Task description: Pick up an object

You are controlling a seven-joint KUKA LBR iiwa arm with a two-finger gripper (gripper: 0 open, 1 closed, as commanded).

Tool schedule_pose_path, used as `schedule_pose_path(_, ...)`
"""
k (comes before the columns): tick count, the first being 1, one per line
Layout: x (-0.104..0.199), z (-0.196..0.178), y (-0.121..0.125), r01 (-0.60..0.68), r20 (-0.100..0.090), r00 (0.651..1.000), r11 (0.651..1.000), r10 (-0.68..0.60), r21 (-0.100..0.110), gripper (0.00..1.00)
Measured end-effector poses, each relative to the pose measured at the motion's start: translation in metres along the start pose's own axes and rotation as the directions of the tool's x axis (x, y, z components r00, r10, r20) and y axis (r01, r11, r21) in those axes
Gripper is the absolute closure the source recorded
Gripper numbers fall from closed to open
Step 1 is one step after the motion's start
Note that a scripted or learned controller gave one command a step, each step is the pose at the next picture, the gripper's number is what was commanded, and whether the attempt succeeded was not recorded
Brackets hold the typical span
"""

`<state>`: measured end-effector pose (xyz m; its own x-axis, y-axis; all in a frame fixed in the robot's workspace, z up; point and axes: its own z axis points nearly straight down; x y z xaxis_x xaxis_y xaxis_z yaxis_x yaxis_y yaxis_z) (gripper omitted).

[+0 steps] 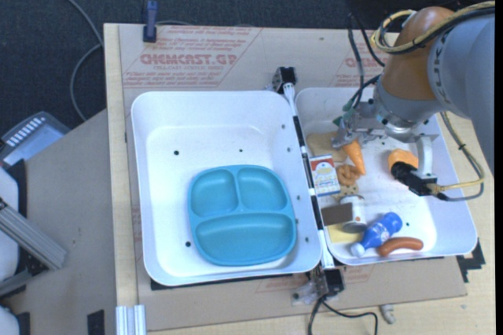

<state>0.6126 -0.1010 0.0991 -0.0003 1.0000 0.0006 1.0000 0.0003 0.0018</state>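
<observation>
Reaching in from the right, the gripper [351, 138] hangs low over the right bin [456, 227], with a carrot [355, 156] directly at its tip, long axis running far-to-near. I cannot tell whether anything is pinched. Around it lie a red-and-white packet [323, 174], a blue bottle [379, 232], a sausage [401, 245] and an orange piece [402, 160], so room is tight. The left bin [157, 129] holds 1 blue plate [241, 213] with 3 compartments.

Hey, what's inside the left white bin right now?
The left bin holds a blue divided plate, lying flat with nothing in its three compartments. The bin floor under the plate is covered.
</observation>
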Motion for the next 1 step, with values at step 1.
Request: schedule_pose_path(1, 0.0497, -0.1050, -0.0180, 0.001, 0.000, 1.000, 1.000, -0.001, -0.001, 1.00)
